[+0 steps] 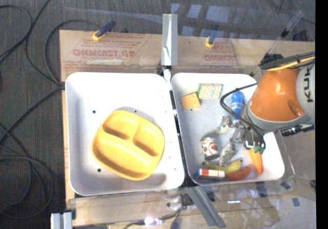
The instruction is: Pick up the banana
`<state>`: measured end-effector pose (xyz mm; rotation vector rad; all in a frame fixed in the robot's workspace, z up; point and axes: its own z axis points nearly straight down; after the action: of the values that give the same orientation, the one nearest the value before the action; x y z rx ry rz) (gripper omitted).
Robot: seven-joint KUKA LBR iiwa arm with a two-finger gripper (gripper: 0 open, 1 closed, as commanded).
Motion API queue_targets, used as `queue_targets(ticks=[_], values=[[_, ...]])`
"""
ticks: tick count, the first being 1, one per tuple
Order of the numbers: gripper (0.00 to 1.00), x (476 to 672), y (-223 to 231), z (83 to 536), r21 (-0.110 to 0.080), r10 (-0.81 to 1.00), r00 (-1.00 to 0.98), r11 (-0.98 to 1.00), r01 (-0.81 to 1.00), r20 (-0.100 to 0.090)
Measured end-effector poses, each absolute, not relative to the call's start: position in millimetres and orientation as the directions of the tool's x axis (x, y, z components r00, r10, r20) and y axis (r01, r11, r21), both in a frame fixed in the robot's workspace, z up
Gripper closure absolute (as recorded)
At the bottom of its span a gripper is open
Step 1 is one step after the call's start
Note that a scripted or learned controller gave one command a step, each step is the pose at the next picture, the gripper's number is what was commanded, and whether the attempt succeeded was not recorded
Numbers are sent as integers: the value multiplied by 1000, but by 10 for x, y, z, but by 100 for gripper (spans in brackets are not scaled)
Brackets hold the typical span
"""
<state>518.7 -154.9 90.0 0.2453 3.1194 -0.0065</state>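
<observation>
A cardboard-topped bench (123, 51) stands on grey carpet strewn with black cables. The left bin (77, 120) holds a yellow divided tray (129, 144). The right bin (266, 171) holds a sponge (190, 101), a small can (209, 147), a carrot (255, 161) and the banana (225, 166) near its front wall. My gripper (227, 152) hangs just above the banana; its grip I cannot tell.

The end effector (227, 147) hangs right over the banana (225, 166), covering its middle, and whether those fingers are parted or closed is too fine to tell; the arm (279, 97) runs off the right edge, hiding the bin's (179, 120) far corner
</observation>
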Motion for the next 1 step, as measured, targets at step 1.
queue_targets(ticks=[1], values=[[0, 6072, -1399, 888, 2, 152, -988, 988, 152, -12]])
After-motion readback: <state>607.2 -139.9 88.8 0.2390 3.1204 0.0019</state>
